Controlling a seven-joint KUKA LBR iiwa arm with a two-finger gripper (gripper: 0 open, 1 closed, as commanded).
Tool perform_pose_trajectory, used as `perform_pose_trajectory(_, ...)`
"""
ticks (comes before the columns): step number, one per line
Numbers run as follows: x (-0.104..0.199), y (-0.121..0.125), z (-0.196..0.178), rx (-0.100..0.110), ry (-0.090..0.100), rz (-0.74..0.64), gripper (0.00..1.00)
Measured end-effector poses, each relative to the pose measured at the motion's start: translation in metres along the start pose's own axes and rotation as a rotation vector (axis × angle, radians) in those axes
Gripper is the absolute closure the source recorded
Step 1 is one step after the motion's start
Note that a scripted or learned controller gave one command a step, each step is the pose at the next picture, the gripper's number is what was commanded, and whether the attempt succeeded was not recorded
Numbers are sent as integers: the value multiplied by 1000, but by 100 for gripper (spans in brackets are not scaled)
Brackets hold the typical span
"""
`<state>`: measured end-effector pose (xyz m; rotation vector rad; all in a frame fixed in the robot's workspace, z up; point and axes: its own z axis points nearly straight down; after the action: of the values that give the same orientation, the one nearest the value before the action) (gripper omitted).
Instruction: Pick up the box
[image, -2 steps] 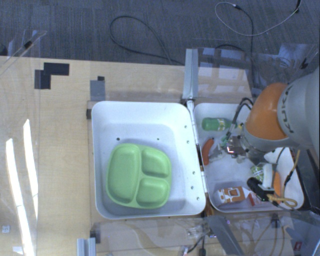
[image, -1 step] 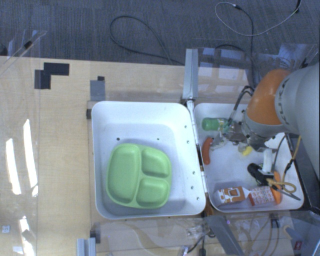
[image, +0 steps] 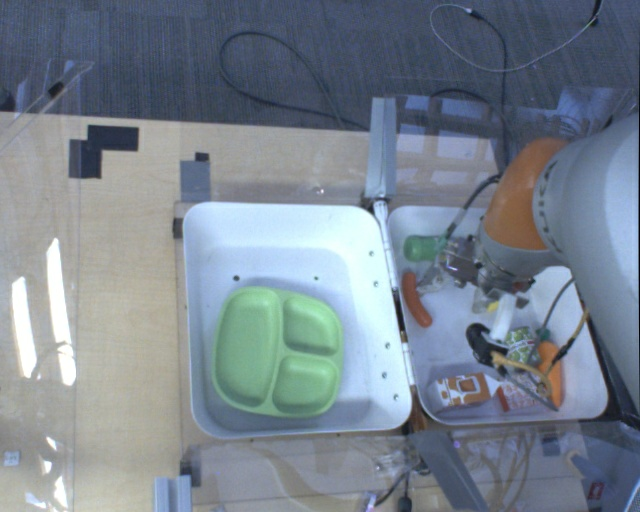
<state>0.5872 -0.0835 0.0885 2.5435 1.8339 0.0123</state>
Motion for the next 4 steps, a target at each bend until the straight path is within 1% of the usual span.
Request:
perform_pose_trajectory(1, 5, 6, -98, 4, -2, 6, 0)
perform_pose_trajectory(2, -26, -34, -1, -1, 1, -83, 0)
perform_pose_trajectory(3, -56, -5, -1, -2, -1, -231, 0)
perform_pose_trajectory(4, 14, 59, 2, 2, 0, -284, 0)
